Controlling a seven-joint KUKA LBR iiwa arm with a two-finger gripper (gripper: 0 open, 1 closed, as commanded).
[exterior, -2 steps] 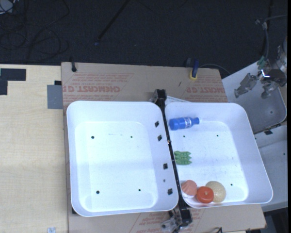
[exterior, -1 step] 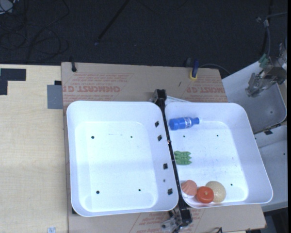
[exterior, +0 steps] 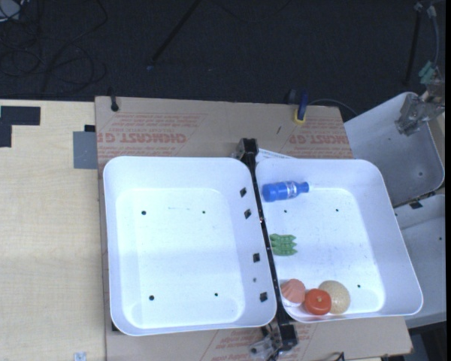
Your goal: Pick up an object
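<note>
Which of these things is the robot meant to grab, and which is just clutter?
For the job:
blue bottle
green toy
red round piece
pink piece
tan round piece

Just there:
white bins
cardboard sheet
black cables

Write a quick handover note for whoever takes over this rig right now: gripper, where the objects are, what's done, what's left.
Gripper: its state cannot be judged from this camera view.
Objects: all lie in the right bin. The blue bottle lies on its side near the far left corner. The green item sits by the left wall, mid-bin. The pink piece, red round piece and tan round piece cluster at the near edge.
Done: nothing picked yet.
Left: choose an object, grasp it, lift it.
</note>
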